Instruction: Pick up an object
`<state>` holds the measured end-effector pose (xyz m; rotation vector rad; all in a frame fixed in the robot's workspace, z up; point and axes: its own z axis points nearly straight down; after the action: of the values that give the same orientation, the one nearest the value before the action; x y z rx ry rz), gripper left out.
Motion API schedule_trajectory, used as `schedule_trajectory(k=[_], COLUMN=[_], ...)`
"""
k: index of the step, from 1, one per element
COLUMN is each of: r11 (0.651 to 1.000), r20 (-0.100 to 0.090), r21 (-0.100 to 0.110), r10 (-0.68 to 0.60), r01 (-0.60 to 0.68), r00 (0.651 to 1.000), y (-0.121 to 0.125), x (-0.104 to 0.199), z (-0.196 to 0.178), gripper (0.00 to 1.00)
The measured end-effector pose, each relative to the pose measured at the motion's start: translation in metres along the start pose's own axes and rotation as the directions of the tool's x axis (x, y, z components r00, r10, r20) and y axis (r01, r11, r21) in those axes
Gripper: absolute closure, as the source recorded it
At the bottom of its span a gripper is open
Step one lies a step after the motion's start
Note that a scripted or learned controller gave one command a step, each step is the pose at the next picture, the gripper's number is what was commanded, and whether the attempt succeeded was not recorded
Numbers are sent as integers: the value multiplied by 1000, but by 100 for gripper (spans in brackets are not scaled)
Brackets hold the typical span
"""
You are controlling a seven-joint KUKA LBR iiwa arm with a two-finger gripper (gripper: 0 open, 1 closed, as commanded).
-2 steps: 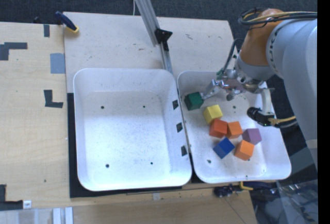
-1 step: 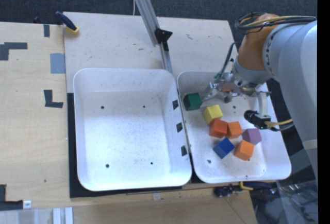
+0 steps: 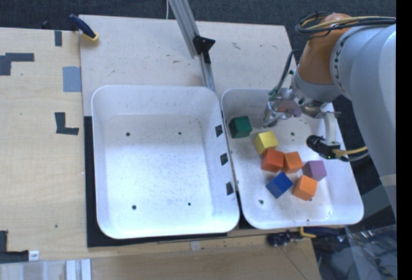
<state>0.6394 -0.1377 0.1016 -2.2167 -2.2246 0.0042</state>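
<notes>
gripper (image 3: 273, 116) above right bin (image 3: 344, 205), perhaps near yellow cube (image 3: 264, 141)

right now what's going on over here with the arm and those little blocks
A grey robot arm reaches in from the right, and its gripper hangs over the right bin, near the back of it. Nothing can be seen between its fingers. Below it lie seven small blocks: a green block set apart toward the left bin, and a yellow block closest to the gripper, with red, orange, blue and purple ones clustered beyond it. No block looks lifted yet.
</notes>
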Motion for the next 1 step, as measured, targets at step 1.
schedule_trajectory(k=[1], r11=[1000], r20=[0], r21=[-7], r10=[2], r01=[-2], r00=[1000], y=[-7], x=[1], z=[-60], gripper=[100])
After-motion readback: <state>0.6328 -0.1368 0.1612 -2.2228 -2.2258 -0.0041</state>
